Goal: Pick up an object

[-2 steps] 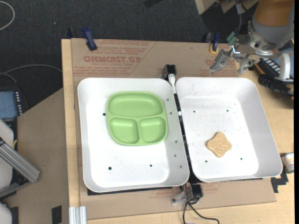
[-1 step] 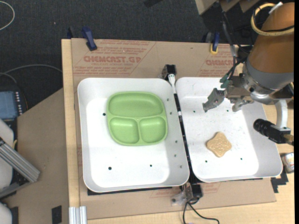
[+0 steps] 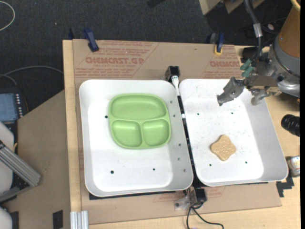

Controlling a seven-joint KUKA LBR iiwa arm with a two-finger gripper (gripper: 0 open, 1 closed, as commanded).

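A tan, square-ish cookie-like piece (image 3: 223, 148) lies flat in the right bin (image 3: 267, 137), toward its front. A light green divided plate (image 3: 139, 120) with three compartments rests in the left bin (image 3: 95, 151). My gripper (image 3: 242, 97) hovers over the back of the right bin, well behind the tan piece and apart from it. Its two grey fingers (image 3: 227, 94) stand spread, open, with nothing between them.
The two white bins meet along a black hinge strip (image 3: 183, 128) on a cardboard-covered bench. Blue clamps (image 3: 90, 39) hold the board's back edge. The arm's body (image 3: 286, 56) fills the upper right. Bare bin floor surrounds the tan piece.
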